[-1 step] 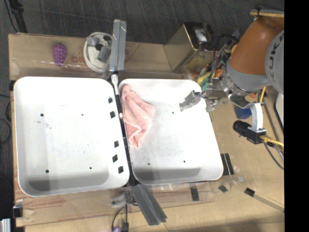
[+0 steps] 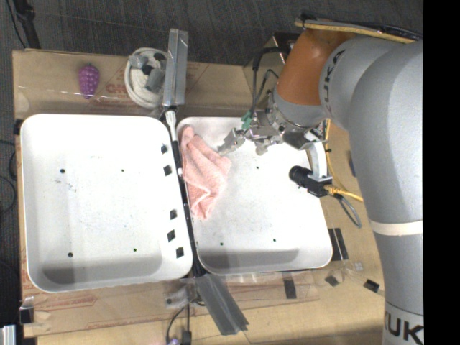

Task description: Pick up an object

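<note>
A crumpled pink cloth [image 2: 201, 175] lies in the right bin [image 2: 287, 225], against its left wall. My gripper [image 2: 245, 144] hangs over the bin's far end, just right of the cloth's upper corner. Its fingers are spread open, and I see nothing between them. One fingertip [image 2: 228, 144] is close to the cloth's top edge; whether it touches is unclear. The grey arm with its orange band [image 2: 305, 67] comes in from the right and hides the bin's far right corner.
The left bin [image 2: 93, 200] sits beside the right one, with a grey divider bar and black clips [image 2: 172, 192] between them. On the bench behind lie a purple toy [image 2: 88, 80] and a white coiled object [image 2: 146, 75]. A black fitting with cables [image 2: 307, 181] hangs off the arm.
</note>
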You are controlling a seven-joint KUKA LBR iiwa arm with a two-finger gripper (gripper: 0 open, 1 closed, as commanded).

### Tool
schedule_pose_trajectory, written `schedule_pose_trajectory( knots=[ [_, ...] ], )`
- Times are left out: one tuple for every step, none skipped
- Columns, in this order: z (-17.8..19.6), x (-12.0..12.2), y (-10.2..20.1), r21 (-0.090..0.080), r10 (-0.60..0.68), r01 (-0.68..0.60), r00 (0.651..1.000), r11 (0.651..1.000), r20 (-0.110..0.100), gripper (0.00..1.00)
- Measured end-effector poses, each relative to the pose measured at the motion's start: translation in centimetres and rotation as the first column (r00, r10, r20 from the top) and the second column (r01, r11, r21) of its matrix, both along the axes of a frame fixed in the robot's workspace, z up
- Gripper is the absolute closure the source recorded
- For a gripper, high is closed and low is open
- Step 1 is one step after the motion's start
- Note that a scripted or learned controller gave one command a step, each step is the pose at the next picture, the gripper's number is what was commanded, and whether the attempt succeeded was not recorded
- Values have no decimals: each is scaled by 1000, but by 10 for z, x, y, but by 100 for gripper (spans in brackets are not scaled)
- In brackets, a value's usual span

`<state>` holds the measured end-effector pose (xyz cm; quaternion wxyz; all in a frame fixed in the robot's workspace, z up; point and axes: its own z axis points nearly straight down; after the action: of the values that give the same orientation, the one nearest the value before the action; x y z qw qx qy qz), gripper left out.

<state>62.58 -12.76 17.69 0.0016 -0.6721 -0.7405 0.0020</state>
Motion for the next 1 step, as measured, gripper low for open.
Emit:
schedule_pose_trajectory(
  knots=[
    [-85, 18, 12, 1, 43, -43, 999, 999, 3, 0]
  ],
)
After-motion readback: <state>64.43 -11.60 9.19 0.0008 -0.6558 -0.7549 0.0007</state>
